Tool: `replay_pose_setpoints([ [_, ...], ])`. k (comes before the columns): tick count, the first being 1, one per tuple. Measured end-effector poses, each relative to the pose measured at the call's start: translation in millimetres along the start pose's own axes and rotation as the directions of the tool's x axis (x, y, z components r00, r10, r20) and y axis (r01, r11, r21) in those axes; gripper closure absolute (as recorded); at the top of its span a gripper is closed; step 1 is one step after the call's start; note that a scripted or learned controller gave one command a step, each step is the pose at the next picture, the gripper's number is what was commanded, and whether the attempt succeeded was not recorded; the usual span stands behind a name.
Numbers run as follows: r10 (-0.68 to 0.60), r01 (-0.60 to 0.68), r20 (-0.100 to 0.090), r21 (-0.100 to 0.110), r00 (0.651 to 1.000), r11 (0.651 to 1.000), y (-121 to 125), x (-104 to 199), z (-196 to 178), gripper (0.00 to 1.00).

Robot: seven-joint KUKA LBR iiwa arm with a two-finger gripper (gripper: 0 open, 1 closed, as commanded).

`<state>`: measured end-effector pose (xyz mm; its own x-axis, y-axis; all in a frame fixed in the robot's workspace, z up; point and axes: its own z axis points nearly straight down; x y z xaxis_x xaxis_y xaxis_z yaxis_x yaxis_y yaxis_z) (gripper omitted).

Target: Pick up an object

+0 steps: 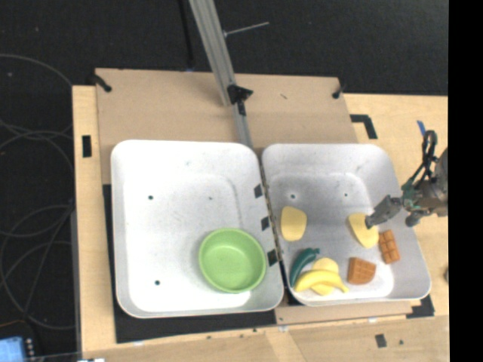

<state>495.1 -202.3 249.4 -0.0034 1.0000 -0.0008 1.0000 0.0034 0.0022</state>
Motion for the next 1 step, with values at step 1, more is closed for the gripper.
replay_pose_setpoints([
  [1, 0.001, -0.001, 0.000, 0.000, 1.000, 1.000, 0.0, -0.1, -0.1, 0.00],
])
